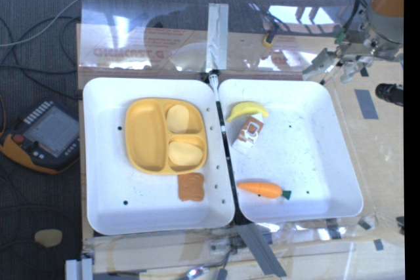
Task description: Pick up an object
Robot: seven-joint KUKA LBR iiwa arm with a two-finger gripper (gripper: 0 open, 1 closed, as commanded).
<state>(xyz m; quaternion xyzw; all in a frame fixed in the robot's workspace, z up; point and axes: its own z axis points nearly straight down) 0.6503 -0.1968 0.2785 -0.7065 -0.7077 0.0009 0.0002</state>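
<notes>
Three items crowded right bin's [328, 141] left wall: banana [246, 109] touching carton [249, 131] risked a double-grab; hand [341, 59] state unreadable.

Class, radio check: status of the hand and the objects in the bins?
Hand outside right bin's far corner, holding nothing. Carrot, banana, carton lie untouched. Nothing in the way.

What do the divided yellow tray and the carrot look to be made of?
Yellow tray: likely moulded plastic, going by its even colour, rounded compartments and soft sheen. Carrot: probably a plastic toy, with a smooth, uniformly orange body and a neat green tip.
</notes>
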